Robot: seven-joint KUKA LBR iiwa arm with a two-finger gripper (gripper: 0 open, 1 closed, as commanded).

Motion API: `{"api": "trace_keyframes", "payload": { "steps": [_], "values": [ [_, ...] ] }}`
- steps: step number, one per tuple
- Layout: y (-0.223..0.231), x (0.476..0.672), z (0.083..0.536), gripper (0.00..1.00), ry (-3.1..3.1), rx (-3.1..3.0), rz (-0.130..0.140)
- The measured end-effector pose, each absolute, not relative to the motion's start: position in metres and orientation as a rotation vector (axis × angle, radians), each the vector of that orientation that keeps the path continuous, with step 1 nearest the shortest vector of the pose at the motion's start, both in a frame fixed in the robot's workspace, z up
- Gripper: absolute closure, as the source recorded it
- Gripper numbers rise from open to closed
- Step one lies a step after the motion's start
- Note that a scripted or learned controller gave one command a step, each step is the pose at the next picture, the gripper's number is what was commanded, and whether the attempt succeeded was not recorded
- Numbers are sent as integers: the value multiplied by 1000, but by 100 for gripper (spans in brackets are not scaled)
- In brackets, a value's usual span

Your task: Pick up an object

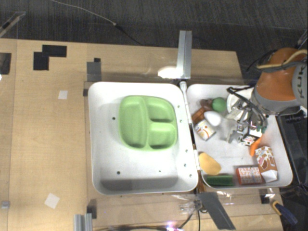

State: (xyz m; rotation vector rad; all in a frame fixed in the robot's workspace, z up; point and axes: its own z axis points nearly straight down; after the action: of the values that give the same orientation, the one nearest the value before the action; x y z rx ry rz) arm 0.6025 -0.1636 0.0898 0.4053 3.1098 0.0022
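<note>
My gripper (239,129) hangs over the middle of the right bin (284,177), under the grey wrist with the orange band. Just left of it lie a white egg-shaped piece (212,118), a green ball (219,104), a brown item (199,113) and a small white labelled cup (204,130). A small orange piece (255,146) lies just right of the gripper, beside a printed carton (266,159). Nothing can be seen held in the gripper.
Along the right bin's front lie a yellow item (209,163), a dark green item (220,180) and a red-and-white box (249,174). The left bin (103,177) holds a green divided plate (147,121). A metal post (185,57) stands behind the bins.
</note>
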Motion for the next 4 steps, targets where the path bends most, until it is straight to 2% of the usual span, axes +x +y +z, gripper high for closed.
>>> {"api": "trace_keyframes", "payload": {
  "steps": [1,2,3,4],
  "values": [
    [-185,568,90,0,3094,431,2],
    [-182,558,90,0,3060,611,3],
    [-199,561,89,0,3015,822,10],
    [-202,554,89,0,2960,996,9]
  ]
}}
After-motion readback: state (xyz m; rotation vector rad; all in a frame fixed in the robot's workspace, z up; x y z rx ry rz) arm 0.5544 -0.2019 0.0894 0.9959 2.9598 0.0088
